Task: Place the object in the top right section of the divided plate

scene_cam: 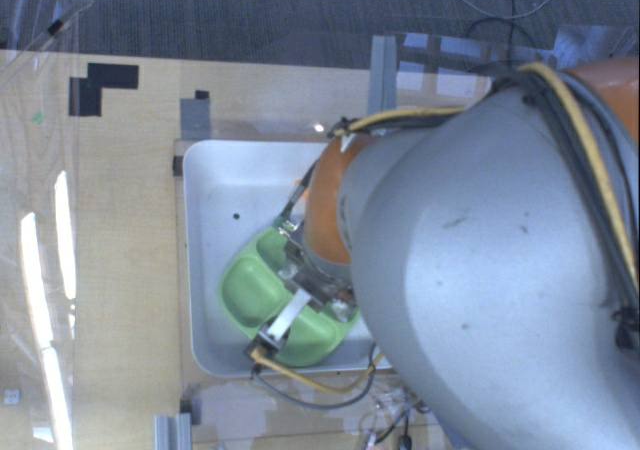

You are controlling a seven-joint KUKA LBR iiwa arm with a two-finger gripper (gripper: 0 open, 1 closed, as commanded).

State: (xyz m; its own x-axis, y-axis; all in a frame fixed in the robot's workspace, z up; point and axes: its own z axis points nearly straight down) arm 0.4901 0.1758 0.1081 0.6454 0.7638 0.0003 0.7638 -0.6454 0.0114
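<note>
Green divided plate [250, 288], white bin [215, 228], grey arm [480, 268]

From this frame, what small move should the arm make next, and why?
Probably a short lift straight up, to uncover the scene. The arm hangs low over the green plate in the left bin, its wrist covering the plate's right part, so the top right section and any carried object are hidden. Lifting a little would show whether placing succeeded before anything else.

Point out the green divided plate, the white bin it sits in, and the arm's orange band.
green divided plate [243, 287]: camera view, left compartment's floor.
white bin [222, 200]: camera view, bare floor above the plate.
orange band [322, 206]: camera view, its left edge.
</note>
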